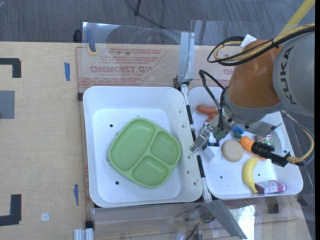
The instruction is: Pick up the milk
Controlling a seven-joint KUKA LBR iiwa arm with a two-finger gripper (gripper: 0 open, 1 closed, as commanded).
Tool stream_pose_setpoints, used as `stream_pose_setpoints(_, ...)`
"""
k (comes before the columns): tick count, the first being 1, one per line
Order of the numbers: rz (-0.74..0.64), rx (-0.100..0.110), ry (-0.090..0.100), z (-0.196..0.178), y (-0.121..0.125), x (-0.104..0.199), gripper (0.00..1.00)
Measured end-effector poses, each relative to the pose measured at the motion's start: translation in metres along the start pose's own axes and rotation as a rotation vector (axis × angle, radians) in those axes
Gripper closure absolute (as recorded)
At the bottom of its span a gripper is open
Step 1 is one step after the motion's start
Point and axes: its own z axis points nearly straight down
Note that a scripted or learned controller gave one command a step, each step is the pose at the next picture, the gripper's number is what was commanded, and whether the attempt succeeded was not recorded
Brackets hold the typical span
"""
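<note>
Two white bins, side by side on a bench.

1. Right bin [295, 176]: taken as the landmark for every entry below.
2. Left bin [95, 134]: set against the right bin's left wall.
3. Plate [145, 152]: green, three compartments, lying flat in the left bin, left of the right bin and apart from its wall.
4. Milk [270, 186]: small pink and white carton, lying on its side at the right bin's near edge, towards its right corner, well apart from the gripper.
5. Banana [249, 172]: yellow, on the right bin's floor towards the near edge, just left of the milk.
6. Bun [232, 150]: round, tan, near the middle of the right bin's floor.
7. Carrot [206, 109]: orange, by the right bin's far left corner.
8. Gripper [204, 140]: low over the right bin's left wall, under the grey and orange arm [255, 79]; whether it is spread or pressed together cannot be told, and no item is seen held in it.
</note>
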Motion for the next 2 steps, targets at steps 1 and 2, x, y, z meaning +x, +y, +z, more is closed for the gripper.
stream_pose_setpoints(1,0.001,-0.004,-0.003,-0.01,0.001,-0.001,1.0)
stream_pose_setpoints(2,0.178,-0.003,-0.005,-0.059,-0.005,-0.05,1.0)
